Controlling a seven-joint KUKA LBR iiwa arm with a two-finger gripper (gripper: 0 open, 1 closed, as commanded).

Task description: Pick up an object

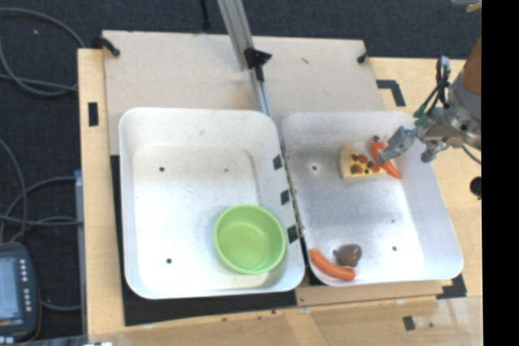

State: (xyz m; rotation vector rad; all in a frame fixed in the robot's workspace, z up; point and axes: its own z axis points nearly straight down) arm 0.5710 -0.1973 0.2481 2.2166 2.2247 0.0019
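The right bin (422, 231) holds a toy pizza slice (359, 164) with an orange-red carrot-like piece (388, 160) against its right side. At its front edge lie an orange sausage (331, 265) and a small brown lump (349, 254). My gripper (409, 150) hangs over the bin's right rim, just right of the pizza slice. It is open, with one grey finger (396, 145) over the orange-red piece and nothing between the fingers.
A green bowl (250, 237) sits in the front right corner of the left bin (162, 142). A slanted metal post (231, 4) rises from behind the bins. Cables lie on the dark floor at left.
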